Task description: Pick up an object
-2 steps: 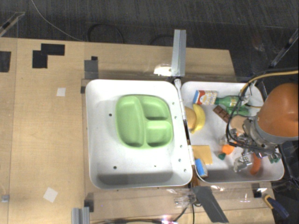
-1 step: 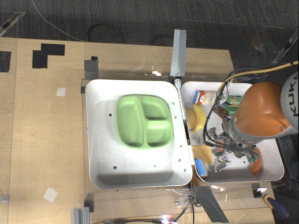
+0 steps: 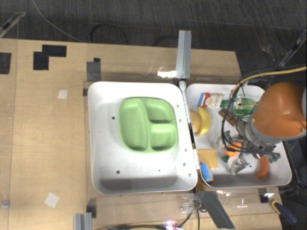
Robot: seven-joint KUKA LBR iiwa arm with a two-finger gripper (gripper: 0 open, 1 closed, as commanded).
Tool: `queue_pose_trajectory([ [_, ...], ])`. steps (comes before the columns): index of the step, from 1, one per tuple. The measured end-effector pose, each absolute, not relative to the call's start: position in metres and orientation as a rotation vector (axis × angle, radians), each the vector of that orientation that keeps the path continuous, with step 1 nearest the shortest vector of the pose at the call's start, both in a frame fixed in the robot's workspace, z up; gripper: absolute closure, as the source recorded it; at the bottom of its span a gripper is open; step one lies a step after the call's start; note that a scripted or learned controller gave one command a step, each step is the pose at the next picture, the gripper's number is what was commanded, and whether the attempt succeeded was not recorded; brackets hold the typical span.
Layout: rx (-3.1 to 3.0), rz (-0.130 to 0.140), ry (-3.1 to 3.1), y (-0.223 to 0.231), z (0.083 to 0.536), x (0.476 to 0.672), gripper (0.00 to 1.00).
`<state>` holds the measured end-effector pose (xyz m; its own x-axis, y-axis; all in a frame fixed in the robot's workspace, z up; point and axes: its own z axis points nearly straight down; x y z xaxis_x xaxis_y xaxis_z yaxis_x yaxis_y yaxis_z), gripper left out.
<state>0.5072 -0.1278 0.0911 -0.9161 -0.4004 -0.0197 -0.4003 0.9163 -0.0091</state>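
Pale wood bench [image 3: 43, 143] fills the left of the camera view, marked with black squares [image 3: 48, 55] near its far edge and two small pale patches.

Left bin [image 3: 103, 176]: shallow, white, rounded corners. It carries one light green divided tray [image 3: 146, 123], three compartments, lying flat slightly above the bin's centre and well apart from every wall.

A grey metal post [image 3: 183, 54] stands at the far edge, in line with the divider between the two bins.

Right bin [image 3: 283, 176]: white, holding several small items. A yellow banana [image 3: 203, 120] lies near its left wall, toward the far side. Just beyond it is a small red-and-white carton [image 3: 210, 99]. A flat tan square [image 3: 208, 158] lies nearer the front, and a small blue item [image 3: 206, 171] sits just beside it at the bin's front-left corner. An orange, carrot-like item [image 3: 262, 167] lies toward the front right, partly under the arm.

The arm's orange band [image 3: 280, 110] overhangs the right half of this bin, with cables and green parts behind it. The gripper [image 3: 241, 163] hangs low over the bin floor, near the tan square and the orange item. Whether its jaws are apart or together cannot be told; nothing is seen clamped in it.
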Motion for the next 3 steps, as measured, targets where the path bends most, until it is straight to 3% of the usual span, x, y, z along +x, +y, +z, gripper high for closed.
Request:
queue_pose_trajectory([
  [1,-0.726,-0.017,3.032,-0.109,0.092,0.503,0.00],
  [2,-0.671,-0.012,3.052,-0.096,0.091,0.526,0.00],
  [3,-0.673,-0.016,3.030,-0.094,0.106,0.532,1.00],
])
